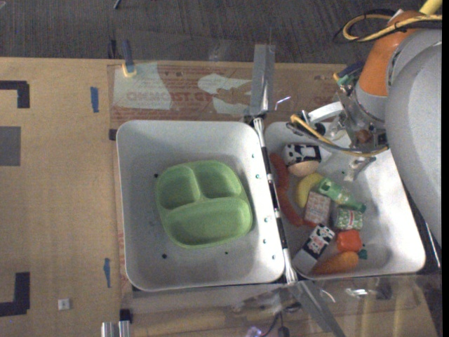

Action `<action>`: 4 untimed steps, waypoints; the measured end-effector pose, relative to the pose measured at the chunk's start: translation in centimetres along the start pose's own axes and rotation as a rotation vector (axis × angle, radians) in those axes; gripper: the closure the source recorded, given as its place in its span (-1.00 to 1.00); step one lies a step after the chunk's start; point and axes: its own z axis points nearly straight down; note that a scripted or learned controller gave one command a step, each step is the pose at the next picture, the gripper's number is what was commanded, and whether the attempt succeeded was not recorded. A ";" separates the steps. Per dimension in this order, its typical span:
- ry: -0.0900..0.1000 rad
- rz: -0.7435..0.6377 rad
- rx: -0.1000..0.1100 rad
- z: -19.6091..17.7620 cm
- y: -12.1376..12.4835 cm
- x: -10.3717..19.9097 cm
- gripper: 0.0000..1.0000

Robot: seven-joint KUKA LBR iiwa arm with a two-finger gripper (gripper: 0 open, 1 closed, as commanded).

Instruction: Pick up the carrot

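Note:
The carrot (335, 262) is an orange, tapered piece lying near the front edge of the right bin (400, 188), with its green end towards the right. My gripper (353, 166) hangs from the grey arm with the orange band over the back half of that bin. It is well behind the carrot and apart from it. The wrist and its cables hide how the gripper stands. Nothing is seen held in it.
Crowded around the carrot are an orange-red piece (349, 241), a cow-patterned carton (320, 240), a green carton (348, 218), a green bottle (339, 193), a yellow fruit (306, 187) and a long red piece (283, 188). The left bin (140, 146) holds a green divided plate (203, 203).

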 end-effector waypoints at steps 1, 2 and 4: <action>0.020 -0.216 -0.012 5.6 -1.0 -3.0 -1.00; 0.004 -0.314 -0.005 -26.7 3.1 -6.8 -1.00; 0.003 -0.258 -0.002 -10.5 7.2 -16.2 -1.00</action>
